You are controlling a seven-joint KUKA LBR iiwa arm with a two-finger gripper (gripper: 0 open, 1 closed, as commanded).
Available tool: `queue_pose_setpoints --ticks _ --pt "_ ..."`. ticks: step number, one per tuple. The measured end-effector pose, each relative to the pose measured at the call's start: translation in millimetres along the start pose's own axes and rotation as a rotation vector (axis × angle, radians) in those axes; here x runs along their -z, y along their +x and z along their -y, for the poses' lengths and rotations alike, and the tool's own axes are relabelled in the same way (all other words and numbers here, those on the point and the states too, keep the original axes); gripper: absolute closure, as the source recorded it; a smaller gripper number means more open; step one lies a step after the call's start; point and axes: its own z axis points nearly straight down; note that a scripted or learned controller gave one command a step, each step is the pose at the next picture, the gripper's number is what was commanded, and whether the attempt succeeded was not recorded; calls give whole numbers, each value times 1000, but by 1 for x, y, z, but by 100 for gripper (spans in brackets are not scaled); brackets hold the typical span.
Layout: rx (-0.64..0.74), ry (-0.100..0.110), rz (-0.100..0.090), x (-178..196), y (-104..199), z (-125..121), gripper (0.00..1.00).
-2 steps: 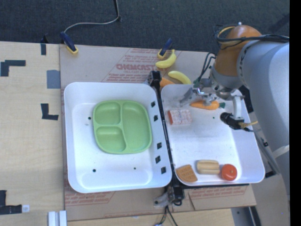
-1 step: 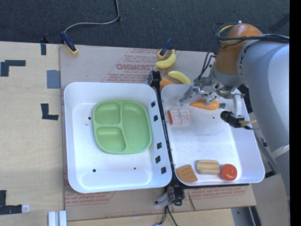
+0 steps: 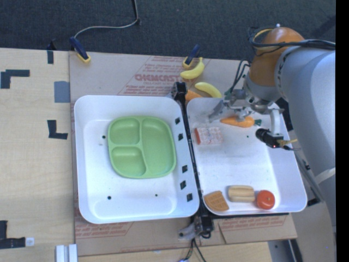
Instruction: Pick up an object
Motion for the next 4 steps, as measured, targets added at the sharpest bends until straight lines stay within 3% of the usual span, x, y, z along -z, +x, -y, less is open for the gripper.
queue_pose_setpoints --ticks 3,4 --pt "-2 -4 4 0 3 0 0" --pt "-4 13 1 -8 20 20 0"
